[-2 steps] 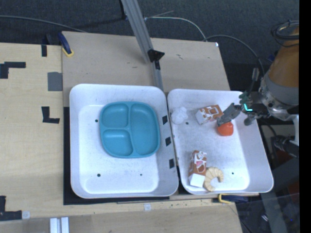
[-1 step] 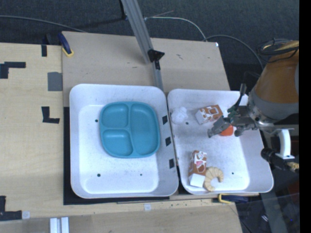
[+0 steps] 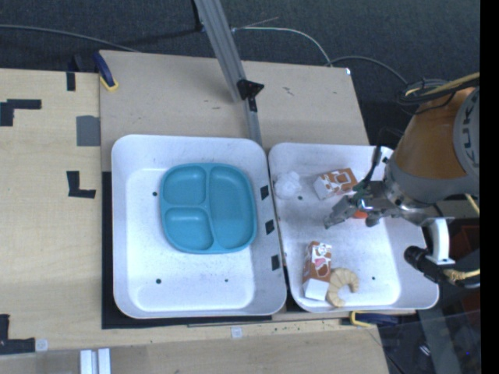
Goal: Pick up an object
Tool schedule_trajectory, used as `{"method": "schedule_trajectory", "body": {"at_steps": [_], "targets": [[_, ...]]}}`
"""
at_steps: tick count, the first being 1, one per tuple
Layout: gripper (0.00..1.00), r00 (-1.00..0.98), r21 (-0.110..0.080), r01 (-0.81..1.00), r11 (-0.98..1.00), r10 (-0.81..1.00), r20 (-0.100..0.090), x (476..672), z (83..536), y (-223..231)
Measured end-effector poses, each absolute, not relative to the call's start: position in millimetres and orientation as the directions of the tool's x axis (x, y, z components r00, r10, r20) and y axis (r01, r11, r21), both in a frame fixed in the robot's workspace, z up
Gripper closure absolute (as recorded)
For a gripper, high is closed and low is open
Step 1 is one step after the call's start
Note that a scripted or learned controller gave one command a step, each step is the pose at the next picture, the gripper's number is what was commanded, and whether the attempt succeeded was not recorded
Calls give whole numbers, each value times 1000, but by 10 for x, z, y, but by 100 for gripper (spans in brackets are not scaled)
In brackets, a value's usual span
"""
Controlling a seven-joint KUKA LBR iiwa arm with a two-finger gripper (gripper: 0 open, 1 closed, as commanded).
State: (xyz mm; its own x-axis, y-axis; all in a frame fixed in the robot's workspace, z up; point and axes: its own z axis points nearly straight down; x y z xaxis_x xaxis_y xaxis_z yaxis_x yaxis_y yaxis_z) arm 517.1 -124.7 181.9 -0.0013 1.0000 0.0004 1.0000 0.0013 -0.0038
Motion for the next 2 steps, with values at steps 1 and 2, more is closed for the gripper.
{"method": "schedule_trajectory", "body": {"at_steps": [1, 2], "targets": [[0, -1, -8, 1000, 1, 1000, 2, 5138, 1196, -1171], [100, -2, -5, 1000, 2, 1000, 1, 5149, 1328, -1172]]}}
